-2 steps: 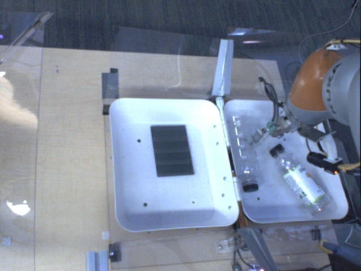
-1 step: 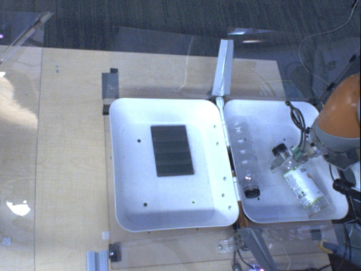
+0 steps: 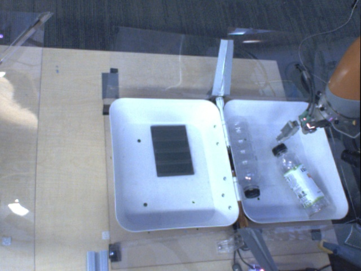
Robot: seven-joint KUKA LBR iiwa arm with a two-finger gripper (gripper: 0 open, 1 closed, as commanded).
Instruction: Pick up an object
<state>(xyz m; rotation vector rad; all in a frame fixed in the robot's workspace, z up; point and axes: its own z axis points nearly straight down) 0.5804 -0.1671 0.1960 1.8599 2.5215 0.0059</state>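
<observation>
Camera view: hand [image 3: 298,126] state unclear; bottle [image 3: 299,180] label unreadable, right bin [image 3: 265,109].

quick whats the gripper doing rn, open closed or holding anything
gripper: over the right bin, above the plastic bottle; open or closed cannot be told, nothing seen held.

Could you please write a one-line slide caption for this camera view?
KUKA gripper hovers above two clear bottles in right bin; dark pad in left bin.

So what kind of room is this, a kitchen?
More likely a robot lab. A robot arm reaches over two white bins on a wooden bench, with bottles to grab.
</observation>
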